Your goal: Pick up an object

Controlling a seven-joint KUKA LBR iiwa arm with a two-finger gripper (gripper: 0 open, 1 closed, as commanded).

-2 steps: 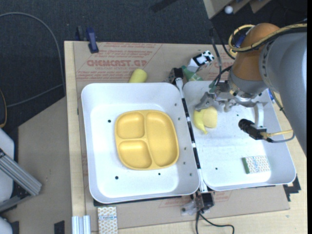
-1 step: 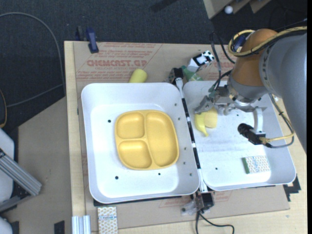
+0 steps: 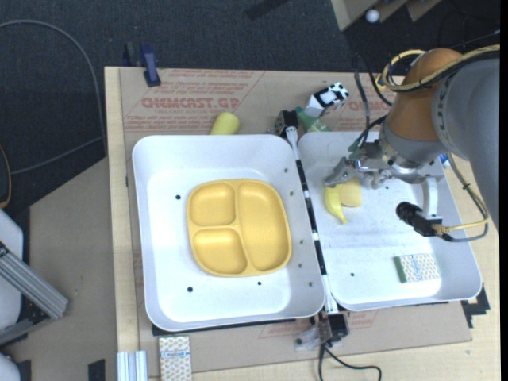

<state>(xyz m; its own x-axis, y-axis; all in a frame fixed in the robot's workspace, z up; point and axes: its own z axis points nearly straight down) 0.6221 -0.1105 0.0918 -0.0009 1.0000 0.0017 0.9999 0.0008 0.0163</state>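
In the right bin (image 3: pixel 460 280) a yellow banana-shaped piece (image 3: pixel 335 203) lies near the left wall, and a paler yellow chunk (image 3: pixel 352 196) touches it. A small green and white patterned pad (image 3: pixel 417 267) rests near the bin's front right. My gripper (image 3: pixel 361 171) hangs low over the back of this bin, just above and behind the yellow pieces. The grey arm with its orange band (image 3: pixel 421 94) comes in from the right. Nothing shows between the gripper's tips.
The left bin (image 3: pixel 159 284) holds a yellow divided plate (image 3: pixel 238 227). Behind the bins on the bench lie a yellow item (image 3: pixel 225 123), a black-and-white toy (image 3: pixel 329 96) and a blue clip (image 3: pixel 148 64). A black connector with a yellow cable (image 3: pixel 417 215) hangs over the right bin.
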